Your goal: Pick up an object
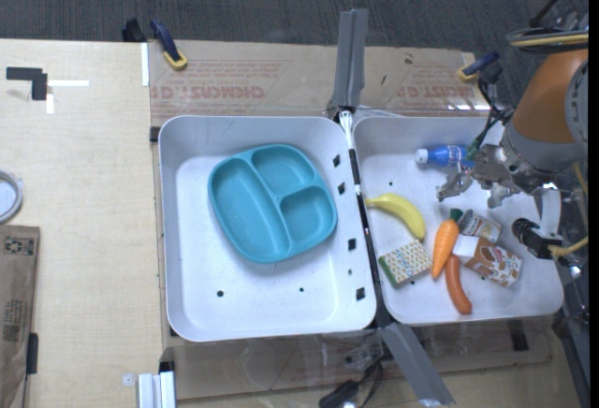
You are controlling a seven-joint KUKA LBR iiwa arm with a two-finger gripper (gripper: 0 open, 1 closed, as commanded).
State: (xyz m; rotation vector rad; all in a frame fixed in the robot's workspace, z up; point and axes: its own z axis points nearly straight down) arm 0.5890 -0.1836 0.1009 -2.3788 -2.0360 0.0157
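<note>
Two shallow white bins sit side by side on the bench: the left bin (182, 238) holds a blue divided plate (271, 202), tilted slightly off square, while the right bin (393, 139) carries a scatter of small items. The grey arm (552, 102) with its orange band reaches in from the right, its gripper (460, 189) poised low over the right bin with fingers spread and nothing between them. Just below it lie two carrots (449, 264) overlapping. A banana (401, 211) rests to their left. A small patterned box (405, 262) lies under the banana, and a blue-capped bottle (440, 154) lies near the far wall.
</note>
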